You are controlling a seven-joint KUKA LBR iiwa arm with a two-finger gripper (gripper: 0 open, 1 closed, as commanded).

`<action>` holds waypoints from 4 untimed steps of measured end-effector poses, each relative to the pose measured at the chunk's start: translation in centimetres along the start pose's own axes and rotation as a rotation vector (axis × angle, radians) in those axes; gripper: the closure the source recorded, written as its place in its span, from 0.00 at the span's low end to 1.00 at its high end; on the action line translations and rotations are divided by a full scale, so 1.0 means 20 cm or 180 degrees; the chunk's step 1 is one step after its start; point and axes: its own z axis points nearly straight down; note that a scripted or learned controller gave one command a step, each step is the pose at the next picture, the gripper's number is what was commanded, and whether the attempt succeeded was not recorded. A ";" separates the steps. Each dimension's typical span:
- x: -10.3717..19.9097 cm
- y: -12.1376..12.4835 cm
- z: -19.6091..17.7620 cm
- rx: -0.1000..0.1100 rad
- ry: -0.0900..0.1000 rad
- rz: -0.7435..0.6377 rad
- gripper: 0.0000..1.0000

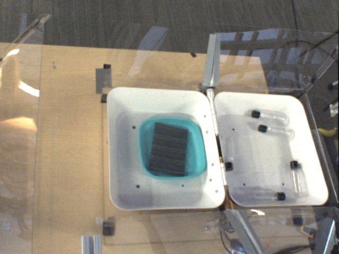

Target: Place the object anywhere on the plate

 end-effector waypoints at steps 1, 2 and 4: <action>0.04 0.00 0.00 0.0007 0.0001 0.0406 0.00; 0.04 0.00 0.00 0.0004 0.0003 0.0880 0.00; 0.12 0.43 0.01 0.0011 -0.0001 0.1704 0.00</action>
